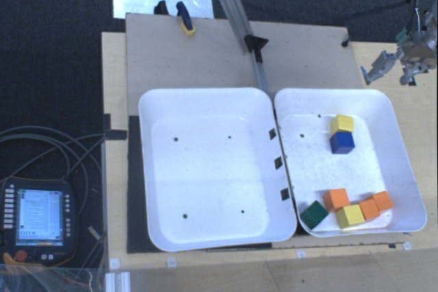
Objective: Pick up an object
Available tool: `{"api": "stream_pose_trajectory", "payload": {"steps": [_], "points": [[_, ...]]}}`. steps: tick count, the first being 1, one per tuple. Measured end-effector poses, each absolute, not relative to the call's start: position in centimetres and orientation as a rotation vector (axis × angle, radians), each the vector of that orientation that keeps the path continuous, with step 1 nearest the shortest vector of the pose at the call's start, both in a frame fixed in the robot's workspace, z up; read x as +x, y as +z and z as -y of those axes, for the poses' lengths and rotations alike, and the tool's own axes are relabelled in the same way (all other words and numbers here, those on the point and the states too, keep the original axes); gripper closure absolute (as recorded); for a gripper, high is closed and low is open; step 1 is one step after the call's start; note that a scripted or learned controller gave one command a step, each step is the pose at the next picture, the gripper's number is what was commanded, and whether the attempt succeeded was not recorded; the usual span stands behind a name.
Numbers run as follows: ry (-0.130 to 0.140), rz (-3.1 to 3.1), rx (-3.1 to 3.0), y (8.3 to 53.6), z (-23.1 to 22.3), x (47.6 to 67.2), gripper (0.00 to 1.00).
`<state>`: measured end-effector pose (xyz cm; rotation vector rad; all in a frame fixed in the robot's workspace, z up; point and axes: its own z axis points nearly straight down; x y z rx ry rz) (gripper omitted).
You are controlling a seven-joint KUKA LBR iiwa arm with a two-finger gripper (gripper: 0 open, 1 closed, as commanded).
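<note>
Far left, off the desk (pixel 315 51): a teach pendant (pixel 35 219) on the dark floor, screen lit, its text too small to read. Next along, the left bin (pixel 154 113), with nothing to pick in it. Then the right bin (pixel 397 126), holding every candidate: a yellow block (pixel 342 124) touching a blue block (pixel 342 142) at mid-bin, and along the near wall a green block (pixel 314 214), an orange block (pixel 335 199), a second yellow block (pixel 350 216) and two more orange blocks (pixel 375 204) packed close. Far right, above the bin's far corner: the gripper (pixel 390 68), nothing visible between its fingers, spread or pressed together impossible to tell at this size. Best bet, as a judgement: aim for the green block, freest on its left side, or the yellow-blue pair, well clear of the walls; descend straight, fingers astride one block only, avoiding the crowded near row. No brand or label legible anywhere.
</note>
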<state>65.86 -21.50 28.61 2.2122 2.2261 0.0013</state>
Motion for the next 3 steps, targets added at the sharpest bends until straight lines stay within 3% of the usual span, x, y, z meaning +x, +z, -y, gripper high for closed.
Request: {"api": "stream_pose_trajectory", "payload": {"steps": [1, 3], "points": [[0.000, -2.225, 2.213, 28.6, 21.5, 65.8, 0.00], [-0.003, -2.225, 2.219, 16.6, 22.4, 66.4, 0.00]]}}
